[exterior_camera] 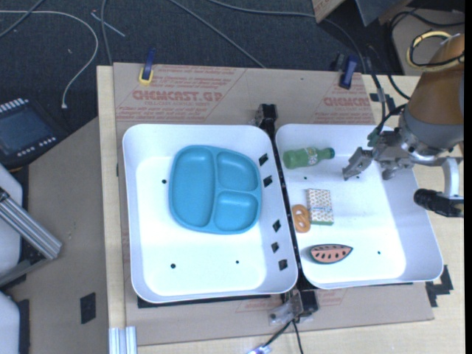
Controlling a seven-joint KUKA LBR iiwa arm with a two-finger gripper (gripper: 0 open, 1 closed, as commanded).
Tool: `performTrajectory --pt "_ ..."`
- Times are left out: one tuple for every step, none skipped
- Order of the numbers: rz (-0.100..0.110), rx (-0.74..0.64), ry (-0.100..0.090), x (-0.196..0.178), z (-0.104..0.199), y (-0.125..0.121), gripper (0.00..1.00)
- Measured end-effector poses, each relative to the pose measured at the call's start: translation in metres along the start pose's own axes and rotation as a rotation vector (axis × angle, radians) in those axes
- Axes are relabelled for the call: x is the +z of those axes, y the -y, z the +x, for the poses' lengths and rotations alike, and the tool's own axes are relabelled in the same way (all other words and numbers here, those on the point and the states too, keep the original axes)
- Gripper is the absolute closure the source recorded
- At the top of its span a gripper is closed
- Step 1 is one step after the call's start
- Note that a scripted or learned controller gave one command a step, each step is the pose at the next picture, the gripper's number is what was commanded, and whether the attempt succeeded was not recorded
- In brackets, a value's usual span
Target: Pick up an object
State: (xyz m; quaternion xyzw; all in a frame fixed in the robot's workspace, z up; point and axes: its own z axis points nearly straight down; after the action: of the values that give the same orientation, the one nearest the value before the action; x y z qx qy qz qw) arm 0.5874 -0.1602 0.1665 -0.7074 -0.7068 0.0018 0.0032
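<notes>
- The gripper (372, 164) is being held over the right bin (391, 260), fingers (355, 167) spread apart (nothing between them).
- The green bottle (307, 156) is lying just left, long axis pointing toward them.

We are seeing the gripper (371, 164) hanging over bare floor in the right bin (413, 234). To its left, the green bottle (307, 156) is lying near the far wall. The patterned packet (320, 206) and pretzel (300, 217) are crowding the divider side, the watermelon slice (330, 253) lying nearer. The right half is lying open.
</notes>
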Motion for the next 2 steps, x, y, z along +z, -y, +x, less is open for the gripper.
performTrajectory --pt "-0.001 -0.001 0.000 0.050 -0.008 -0.005 0.00" --pt "-0.008 -0.001 0.001 0.036 -0.008 -0.007 1.00"
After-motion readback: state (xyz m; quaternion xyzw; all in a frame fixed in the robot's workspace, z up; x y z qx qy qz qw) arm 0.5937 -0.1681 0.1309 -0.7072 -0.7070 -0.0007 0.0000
